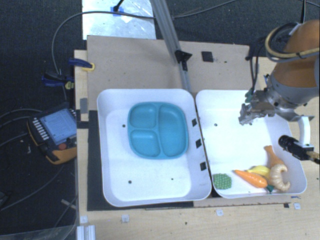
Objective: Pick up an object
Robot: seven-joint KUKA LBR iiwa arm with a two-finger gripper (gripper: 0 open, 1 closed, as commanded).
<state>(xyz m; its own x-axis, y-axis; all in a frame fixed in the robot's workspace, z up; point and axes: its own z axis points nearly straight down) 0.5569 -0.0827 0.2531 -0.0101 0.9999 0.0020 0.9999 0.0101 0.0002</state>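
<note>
Toys [260,176] heaped in right bin's [225,134] near corner: carrot, banana, green ball [222,181] beside them. Your gripper [246,115] hangs over same bin's far side, well apart from toys; can't tell its grip. Blue plate [158,130] in left bin.

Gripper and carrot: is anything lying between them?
No. In the camera view, bare white bin floor separates the gripper from the carrot.

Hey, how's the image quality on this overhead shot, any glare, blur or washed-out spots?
In the camera view, a bright patch at top left is blown out; the right bin floor looks nearly featureless white. The gripper is soft and small, its details hard to read. The blue plate and toy food stay reasonably sharp, with faint shadows.
</note>
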